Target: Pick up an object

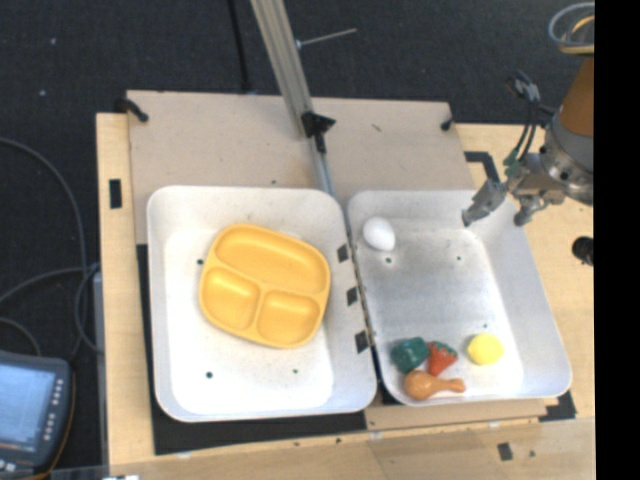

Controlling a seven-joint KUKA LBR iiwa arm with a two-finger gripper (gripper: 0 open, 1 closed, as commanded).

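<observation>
The right bin holds a white egg-shaped object near its far left corner. Along its near edge lie a dark green piece, a small red piece, an orange drumstick-shaped toy and a yellow ball. My gripper hangs open over the right bin's far right corner, its two fingers spread apart with nothing between them. It is well away from all the objects.
The left bin carries a yellow divided plate. A metal post rises behind the bins, meeting the bench near their shared far edge. A dark screen device sits at the lower left, off the bench.
</observation>
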